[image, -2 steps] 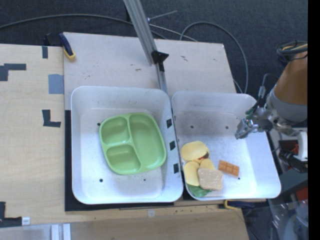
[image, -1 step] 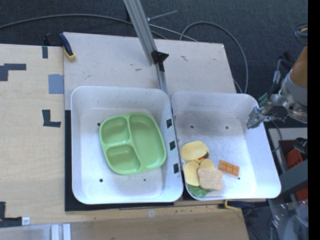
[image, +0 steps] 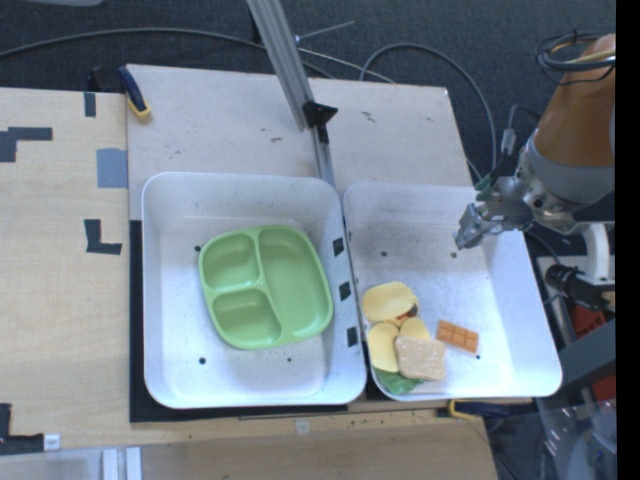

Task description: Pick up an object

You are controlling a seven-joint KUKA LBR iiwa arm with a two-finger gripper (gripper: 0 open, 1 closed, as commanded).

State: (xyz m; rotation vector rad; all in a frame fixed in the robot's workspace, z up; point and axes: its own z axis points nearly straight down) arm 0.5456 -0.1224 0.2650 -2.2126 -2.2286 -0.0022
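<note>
Reach comes first: the hand (image: pixel 470 232) hangs over the upper right part of the right bin (image: pixel 520 298), well apart from the food heaped at that bin's near left corner, and nothing lies between its fingers; whether they stand wide or narrow I cannot tell from this slanted view. A good pick, in my judgement, calls for travelling toward the near left of that bin and choosing the piece that lies most alone. The orange cracker (image: pixel 457 336) lies apart from the pile on bare floor, so it looks the cleanest target, though it is flat and may slip. The bread slice (image: pixel 420 358) rests on the heap and touches its neighbours, so closing on it risks dragging them along. Counted: two white bins, the left bin (image: pixel 170 268) bearing one green divided plate (image: pixel 265 287); one cracker, one bread slice, two yellow rounds (image: pixel 388 301), a green scrap (image: pixel 397 383) peeping out beneath, and a dark bit between them that is too small to name.
</note>
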